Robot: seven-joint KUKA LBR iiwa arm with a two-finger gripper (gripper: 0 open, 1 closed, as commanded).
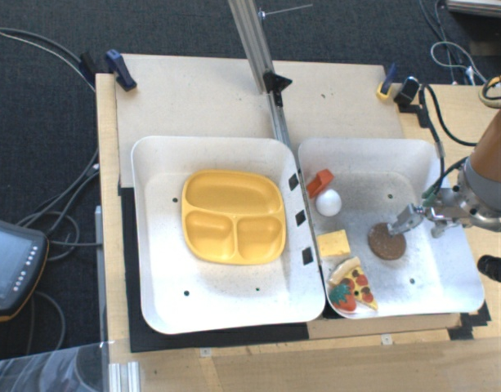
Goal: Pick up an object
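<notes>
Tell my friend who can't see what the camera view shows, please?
A robot arm's claw hangs over a brown disc in the right white bin, which also holds a white ball, a yellow block and a toy pizza slice. The left white bin holds a yellow divided tray.

Glossy yellow plastic tray (233,216) sits in a matt, speckled white bin (156,243) on the pale wooden worktop (193,96).

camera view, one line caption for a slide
Claw poised over round brown disc in right white bin; yellow divided plate sits left.
</notes>
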